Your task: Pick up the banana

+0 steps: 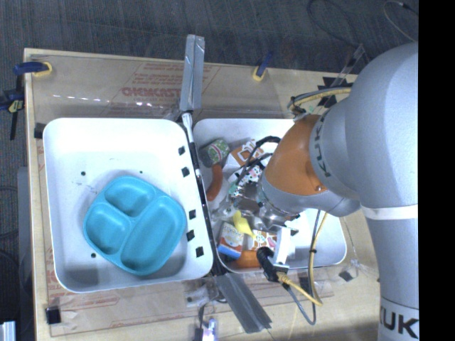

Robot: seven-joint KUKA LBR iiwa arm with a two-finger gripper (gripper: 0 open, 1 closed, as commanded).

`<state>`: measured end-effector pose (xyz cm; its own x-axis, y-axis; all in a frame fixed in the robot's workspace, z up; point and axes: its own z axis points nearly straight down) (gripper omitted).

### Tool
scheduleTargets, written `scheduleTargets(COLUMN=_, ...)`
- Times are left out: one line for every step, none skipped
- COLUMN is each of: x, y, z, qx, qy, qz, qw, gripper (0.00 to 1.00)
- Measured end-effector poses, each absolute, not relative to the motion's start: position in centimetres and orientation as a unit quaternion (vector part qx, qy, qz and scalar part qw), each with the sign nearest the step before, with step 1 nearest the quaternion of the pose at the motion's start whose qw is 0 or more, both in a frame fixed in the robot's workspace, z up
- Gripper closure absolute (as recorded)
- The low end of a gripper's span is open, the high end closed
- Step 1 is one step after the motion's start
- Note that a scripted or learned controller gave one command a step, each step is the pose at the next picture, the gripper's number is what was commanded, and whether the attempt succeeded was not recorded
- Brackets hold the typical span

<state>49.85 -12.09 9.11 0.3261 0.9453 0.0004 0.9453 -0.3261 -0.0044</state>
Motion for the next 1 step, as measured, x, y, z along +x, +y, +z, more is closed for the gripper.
scheduleTargets(x=49.91, y=-12.12, z=10.07, qx=-0.813, qy=-0.583, qz=0.0013, qw=0.001, gripper=1.0)
